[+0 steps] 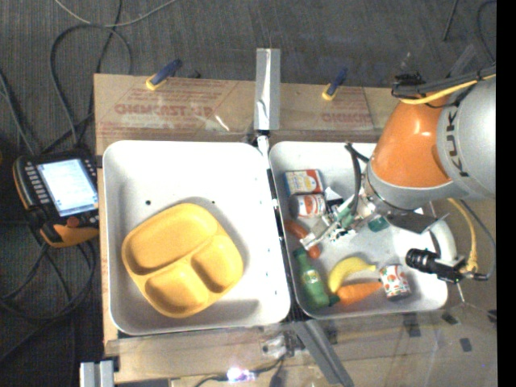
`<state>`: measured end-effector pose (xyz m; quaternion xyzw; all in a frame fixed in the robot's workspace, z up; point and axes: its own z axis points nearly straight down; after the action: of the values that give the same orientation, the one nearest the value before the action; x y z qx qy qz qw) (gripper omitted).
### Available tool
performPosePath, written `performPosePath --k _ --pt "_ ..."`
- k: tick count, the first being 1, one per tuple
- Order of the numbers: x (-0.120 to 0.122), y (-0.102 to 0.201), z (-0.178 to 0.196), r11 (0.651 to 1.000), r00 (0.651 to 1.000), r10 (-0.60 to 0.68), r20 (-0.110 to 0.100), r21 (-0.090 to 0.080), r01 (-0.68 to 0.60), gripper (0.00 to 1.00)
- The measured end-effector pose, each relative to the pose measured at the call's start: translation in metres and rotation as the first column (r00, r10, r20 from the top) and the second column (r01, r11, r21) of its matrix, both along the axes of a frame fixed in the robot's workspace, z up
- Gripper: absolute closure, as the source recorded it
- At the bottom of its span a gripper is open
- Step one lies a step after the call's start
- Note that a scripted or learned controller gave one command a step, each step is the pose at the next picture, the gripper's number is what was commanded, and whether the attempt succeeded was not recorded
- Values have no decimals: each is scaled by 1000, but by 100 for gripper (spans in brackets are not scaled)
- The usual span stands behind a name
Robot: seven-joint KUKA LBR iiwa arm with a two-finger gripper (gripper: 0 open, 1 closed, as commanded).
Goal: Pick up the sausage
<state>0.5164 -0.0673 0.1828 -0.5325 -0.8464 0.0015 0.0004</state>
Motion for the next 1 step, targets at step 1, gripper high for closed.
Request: performPosePath --k 1 --pt "-33 -15 0 980 980 199 -1 1 -199 0"
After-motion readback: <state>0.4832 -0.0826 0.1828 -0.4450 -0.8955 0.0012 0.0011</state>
